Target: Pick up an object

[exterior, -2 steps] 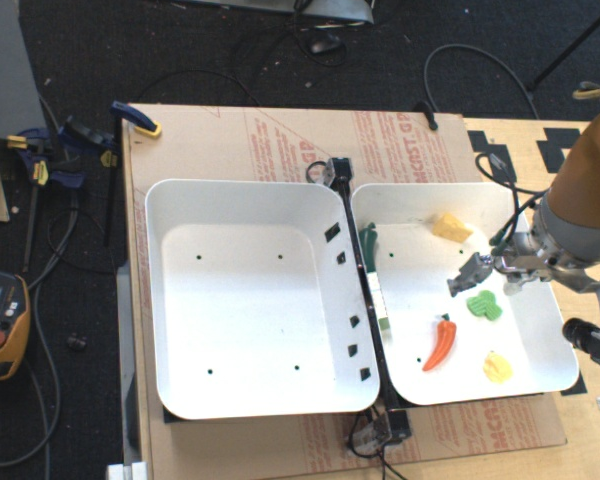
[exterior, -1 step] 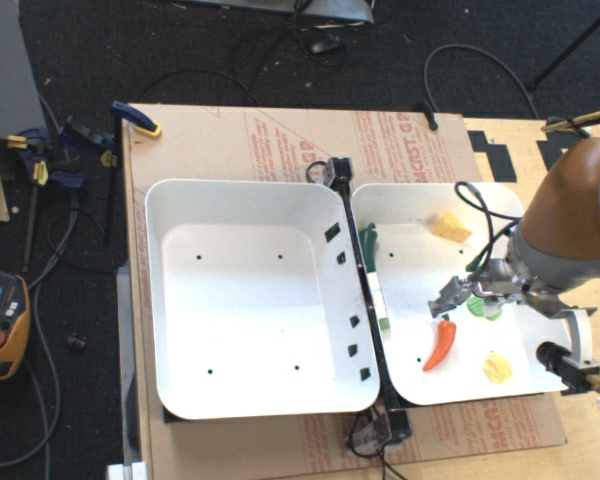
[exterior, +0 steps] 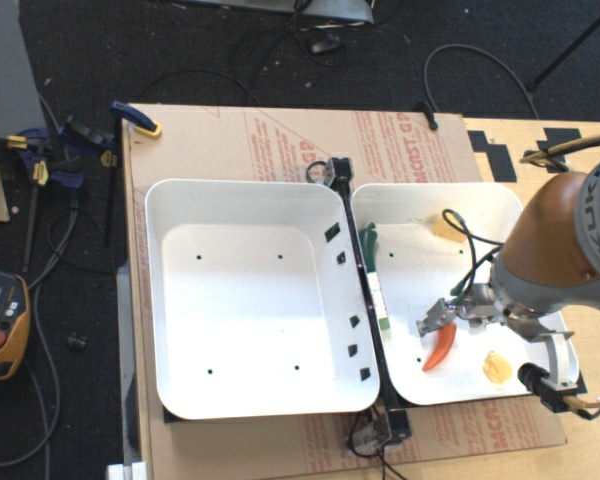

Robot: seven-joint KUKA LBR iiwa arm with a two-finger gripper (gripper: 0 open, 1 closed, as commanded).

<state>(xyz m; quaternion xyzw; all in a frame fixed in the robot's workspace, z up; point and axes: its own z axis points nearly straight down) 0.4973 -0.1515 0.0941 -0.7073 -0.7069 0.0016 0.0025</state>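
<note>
Because the left shallow white plastic bin (exterior: pixel 180 218) lay bare, all open room was there, while the risks sat in the right white bin (exterior: pixel 410 200). A green stick-shaped item (exterior: pixel 367 243) lay against the black divider (exterior: pixel 360 268), awkward to reach. The metal claw (exterior: pixel 442 318) hovered touching the top of the orange carrot-like piece (exterior: pixel 439 349); how wide it stood I could not tell, and nothing was visibly gripped. It could skid off. A yellow lump (exterior: pixel 496 367) lay near the front wall, a pale yellow chunk (exterior: pixel 446 227) farther back.
</note>
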